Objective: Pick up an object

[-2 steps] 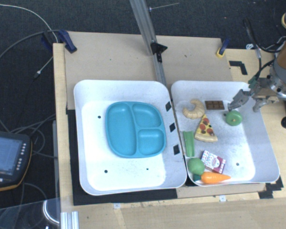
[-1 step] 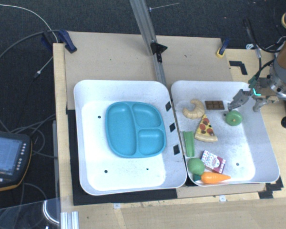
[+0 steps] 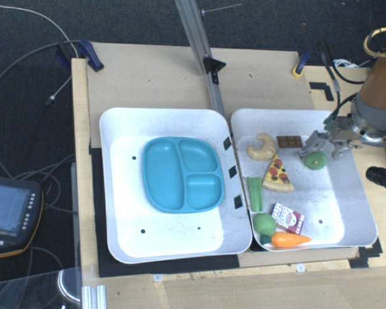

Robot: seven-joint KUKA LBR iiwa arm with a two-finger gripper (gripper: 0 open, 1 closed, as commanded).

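Observation:
My gripper (image 3: 325, 148) hangs over the far right part of the right bin (image 3: 347, 198), its fingers spread apart and open. A small green ball (image 3: 314, 161) lies just under the left fingertip, not between the fingers. To the gripper's left are a brown chocolate bar (image 3: 289, 141) and a beige croissant (image 3: 262, 147). A pizza slice (image 3: 278, 174) lies nearer the middle of the bin.
Along the right bin's left and front sides lie a green strip (image 3: 255, 194), a green round fruit (image 3: 265, 224), a pink and white packet (image 3: 287, 218) and an orange carrot (image 3: 291, 240). A blue divided plate (image 3: 182, 174) sits in the left bin (image 3: 122, 192).

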